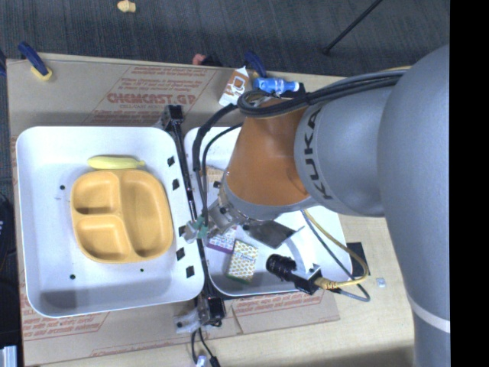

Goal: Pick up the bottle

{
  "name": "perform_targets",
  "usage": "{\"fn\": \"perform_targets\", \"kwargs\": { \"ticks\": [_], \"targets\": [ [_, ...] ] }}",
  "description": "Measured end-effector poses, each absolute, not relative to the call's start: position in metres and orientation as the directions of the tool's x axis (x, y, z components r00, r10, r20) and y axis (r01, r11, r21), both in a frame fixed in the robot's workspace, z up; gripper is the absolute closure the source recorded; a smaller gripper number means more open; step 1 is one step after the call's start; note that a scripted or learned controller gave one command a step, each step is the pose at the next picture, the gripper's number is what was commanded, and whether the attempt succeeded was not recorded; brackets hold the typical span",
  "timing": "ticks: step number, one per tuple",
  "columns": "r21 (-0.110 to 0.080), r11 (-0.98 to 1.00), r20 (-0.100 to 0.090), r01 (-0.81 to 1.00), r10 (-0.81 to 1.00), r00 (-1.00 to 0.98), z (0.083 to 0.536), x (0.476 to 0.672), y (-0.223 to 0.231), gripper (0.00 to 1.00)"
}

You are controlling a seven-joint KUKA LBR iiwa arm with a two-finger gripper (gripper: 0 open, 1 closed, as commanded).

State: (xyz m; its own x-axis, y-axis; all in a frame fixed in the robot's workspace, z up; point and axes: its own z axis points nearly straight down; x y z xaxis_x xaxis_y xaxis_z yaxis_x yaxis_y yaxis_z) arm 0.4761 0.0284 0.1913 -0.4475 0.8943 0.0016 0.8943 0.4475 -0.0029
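looking down on the worktop [145,90], i find the arm reaching in from the right and covering most of the right bin [330,222]. its orange band [267,159] sits over the bin's middle, and the end effector [216,224] shows as a cluster of metal parts below the band, low against the bin's left wall. the wrist hides it from above, so i cannot tell how far open it is or whether it has hold of anything. nothing can be confirmed as gripped.

item: the bottle. i cannot tell where it lies; no shape in the uncovered part of either bin reads clearly as one, and the arm hides the rest of the right bin.

right bin, visible contents: a small purple-and-white packet [221,241] just beside the end effector, a patterned box [243,261] next to it toward the near wall, and a dark grey flat piece [273,232] partly under the wrist. whether the end effector touches the packet is unclear.

left bin [30,140]: a yellow divided tray [122,212] lies flat near the middle, with a slim yellow object [116,162] just beyond its far edge.

two blue clamps [34,61] are visible at the worktop's far edge.
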Motion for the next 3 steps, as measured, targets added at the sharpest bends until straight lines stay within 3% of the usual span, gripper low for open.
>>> {"fn": "perform_targets", "kwargs": {
  "ticks": [1,2,3],
  "targets": [
    [0.000,0.455,-0.001,0.891,0.891,-0.455,0.319,0.477,0.024,1.00],
    [-0.002,0.602,0.002,0.799,0.799,-0.602,0.309,0.477,0.019,1.00],
    [-0.002,0.940,0.003,0.341,0.341,-0.940,0.227,0.476,0.019,1.00]
  ]
}}
